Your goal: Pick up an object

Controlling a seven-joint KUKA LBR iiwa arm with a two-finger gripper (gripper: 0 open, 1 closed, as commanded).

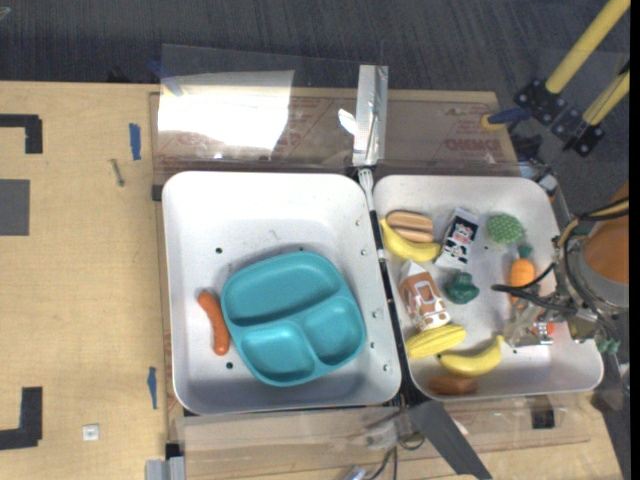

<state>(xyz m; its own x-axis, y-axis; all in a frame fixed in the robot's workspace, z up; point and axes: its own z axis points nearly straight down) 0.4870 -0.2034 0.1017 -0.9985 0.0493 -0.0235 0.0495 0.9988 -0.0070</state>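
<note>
The right bin holds several toy foods: a hot dog bun, a banana just under it, a small black and white carton, a green broccoli, an orange carrot, a dark green piece, a brown and white can and a second banana. My gripper hangs low at the right side of this bin, just below the carrot and above the second banana's tip. I see nothing clearly held in it.
The left bin carries a teal divided plate and an orange sausage beside it. A clear plastic panel stands behind the bins. Yellow bars cross the top right.
</note>
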